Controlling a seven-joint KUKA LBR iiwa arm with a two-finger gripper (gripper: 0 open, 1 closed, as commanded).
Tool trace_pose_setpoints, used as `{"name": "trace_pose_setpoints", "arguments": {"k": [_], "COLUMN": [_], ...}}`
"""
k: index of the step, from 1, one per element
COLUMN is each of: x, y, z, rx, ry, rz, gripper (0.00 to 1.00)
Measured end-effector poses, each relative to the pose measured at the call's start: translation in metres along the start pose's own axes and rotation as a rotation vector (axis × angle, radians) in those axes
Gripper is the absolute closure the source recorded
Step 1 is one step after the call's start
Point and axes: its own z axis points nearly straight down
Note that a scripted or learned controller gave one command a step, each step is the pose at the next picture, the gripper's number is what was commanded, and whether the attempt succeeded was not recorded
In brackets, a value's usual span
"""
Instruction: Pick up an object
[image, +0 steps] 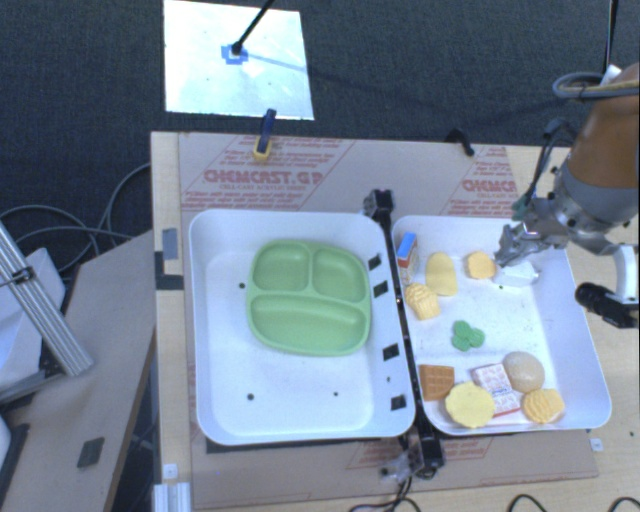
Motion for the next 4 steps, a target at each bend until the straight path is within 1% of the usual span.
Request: {"name": "trace_pose_setpoints", "arguments": {"k": [1,2,3,4], "x": [0.054,0.102,0.093,0.084], "y": [0.021,0.034,0.019,0.022], "z": [0.014,0.014,0.002,0.006], "rx": [0.001,0.0,0.003,0.002], "ry": [0.0,-0.001,-0.001,-0.002], "rz": [0.0,0.002,0.01,0.011], "gripper": [1.0,1.0,1.0,1.0]}}
